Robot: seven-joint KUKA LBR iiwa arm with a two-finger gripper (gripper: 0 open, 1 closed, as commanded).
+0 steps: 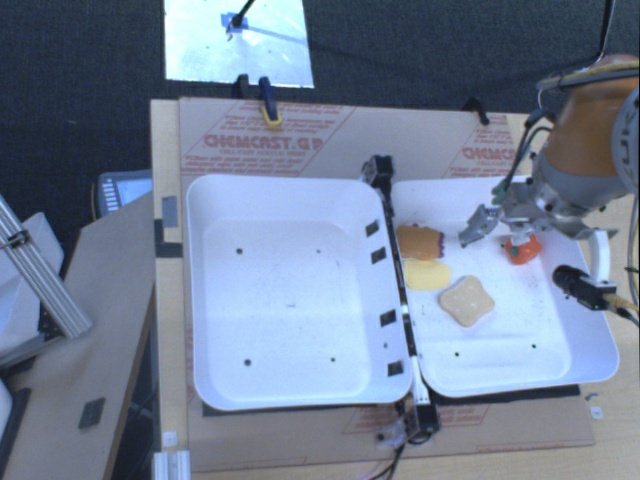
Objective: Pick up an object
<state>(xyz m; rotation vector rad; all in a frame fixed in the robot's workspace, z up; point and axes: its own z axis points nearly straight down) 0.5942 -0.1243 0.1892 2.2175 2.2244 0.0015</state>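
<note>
End effector (pixel 520 230) low over red-orange toy (pixel 522 251) in right bin (pixel 590 353), likely lining up a grasp; open or closed, cannot tell; bread-slice toy (pixel 466 300) near toy

— How is the light on your end?

— Bright and even from above, I'd say. Both white bins (pixel 290 298) read nearly blown out, and I lose most surface detail on their floors. The metal sheet (pixel 238 28) at the top glares hard, a mottled white patch against the dark carpet (pixel 420 28).

— Shadows?

— Soft ones only. I see a faint grey shade along the inner walls of the bins and a small one under the gripper (pixel 500 230).

— Sharpness?

— Mediocre. The picture is low in resolution and slightly soft all over; the red print on the board (pixel 262 140) is just readable. The arm's orange band (pixel 590 118) looks smeared at its edge.
</note>
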